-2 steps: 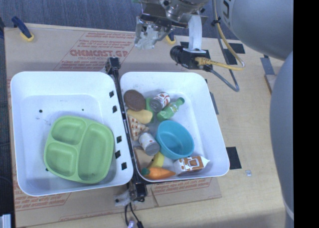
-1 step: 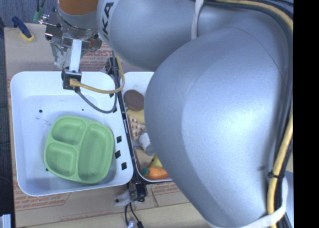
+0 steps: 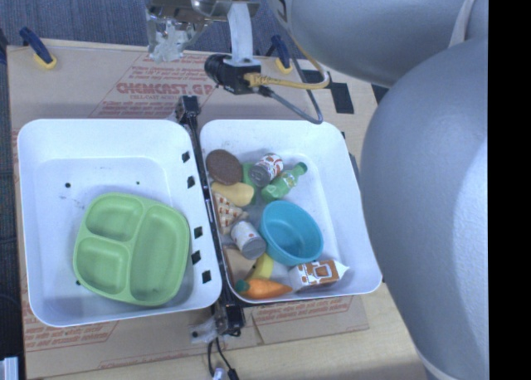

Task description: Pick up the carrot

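The carrot is orange with a green stem end pointing left. It lies at the near edge of the right bin, beside a small carton and just in front of a banana. My gripper hangs high at the top of the camera view, over the cardboard behind the left bin and far from the carrot. Nothing shows in its grasp.
The right bin also holds a blue bowl, a brown disc, two cans, a green bottle and other toy food. A green divided plate lies in the left bin. The arm's bulk covers the right side.
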`<action>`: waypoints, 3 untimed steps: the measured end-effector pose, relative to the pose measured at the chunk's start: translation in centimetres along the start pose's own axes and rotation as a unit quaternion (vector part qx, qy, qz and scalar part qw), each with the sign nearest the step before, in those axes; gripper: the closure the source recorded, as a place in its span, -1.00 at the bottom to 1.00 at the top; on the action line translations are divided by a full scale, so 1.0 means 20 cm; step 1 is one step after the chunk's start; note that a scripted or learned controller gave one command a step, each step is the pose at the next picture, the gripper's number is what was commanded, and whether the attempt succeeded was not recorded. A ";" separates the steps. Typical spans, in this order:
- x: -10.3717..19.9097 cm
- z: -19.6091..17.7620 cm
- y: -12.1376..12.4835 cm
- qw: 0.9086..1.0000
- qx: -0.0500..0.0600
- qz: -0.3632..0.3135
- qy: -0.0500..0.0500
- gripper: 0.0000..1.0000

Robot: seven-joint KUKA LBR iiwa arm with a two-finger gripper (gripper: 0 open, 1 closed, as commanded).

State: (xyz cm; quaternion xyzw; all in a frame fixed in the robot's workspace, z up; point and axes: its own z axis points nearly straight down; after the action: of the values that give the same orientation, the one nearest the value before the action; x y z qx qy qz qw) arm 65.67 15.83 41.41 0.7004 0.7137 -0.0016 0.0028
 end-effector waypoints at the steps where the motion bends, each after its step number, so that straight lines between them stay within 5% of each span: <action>1: 0.00 0.01 0.00 1.000 0.003 0.000 0.000 -1.00; 2: 0.10 -0.66 -0.01 0.975 0.001 0.221 0.002 -1.00; 3: 0.11 -0.70 -0.01 0.977 0.006 0.214 -0.002 1.00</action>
State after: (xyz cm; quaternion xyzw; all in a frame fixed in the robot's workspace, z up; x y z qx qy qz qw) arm 65.42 18.19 55.30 0.8370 0.5472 -0.0064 0.0001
